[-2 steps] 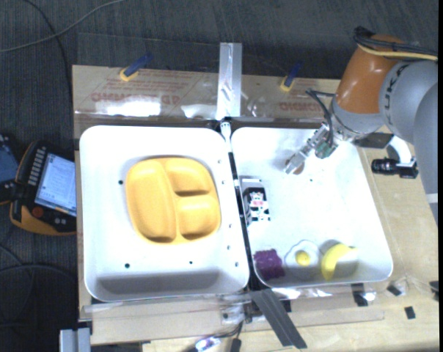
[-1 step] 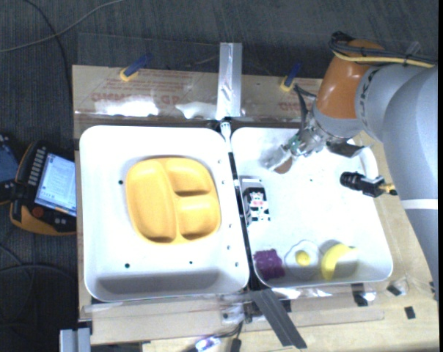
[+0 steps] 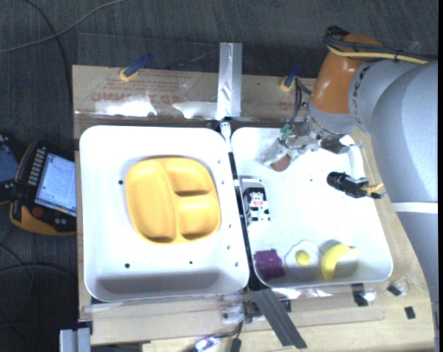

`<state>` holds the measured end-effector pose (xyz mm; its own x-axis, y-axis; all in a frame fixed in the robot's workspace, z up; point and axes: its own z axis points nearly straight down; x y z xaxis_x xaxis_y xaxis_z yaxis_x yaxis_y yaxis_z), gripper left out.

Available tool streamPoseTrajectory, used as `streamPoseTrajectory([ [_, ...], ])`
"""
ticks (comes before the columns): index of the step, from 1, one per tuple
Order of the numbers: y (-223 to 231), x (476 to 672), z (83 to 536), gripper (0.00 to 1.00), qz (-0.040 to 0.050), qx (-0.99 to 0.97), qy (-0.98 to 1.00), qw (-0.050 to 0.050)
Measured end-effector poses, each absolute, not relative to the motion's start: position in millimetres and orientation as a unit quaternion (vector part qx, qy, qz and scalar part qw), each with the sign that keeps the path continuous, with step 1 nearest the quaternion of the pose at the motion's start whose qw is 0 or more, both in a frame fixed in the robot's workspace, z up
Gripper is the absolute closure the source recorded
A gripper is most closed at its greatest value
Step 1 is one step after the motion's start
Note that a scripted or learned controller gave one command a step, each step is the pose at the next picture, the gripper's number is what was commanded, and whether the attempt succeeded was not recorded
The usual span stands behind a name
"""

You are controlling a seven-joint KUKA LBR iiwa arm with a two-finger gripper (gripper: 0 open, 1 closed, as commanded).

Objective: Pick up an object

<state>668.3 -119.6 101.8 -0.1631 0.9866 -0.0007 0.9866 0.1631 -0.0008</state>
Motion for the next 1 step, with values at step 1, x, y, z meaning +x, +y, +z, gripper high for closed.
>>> streamPoseTrajectory([
  [1, -64.3, 626.0, 183.0, 1.00, -0.0012, 0.730, 0.683, -0.001],
])
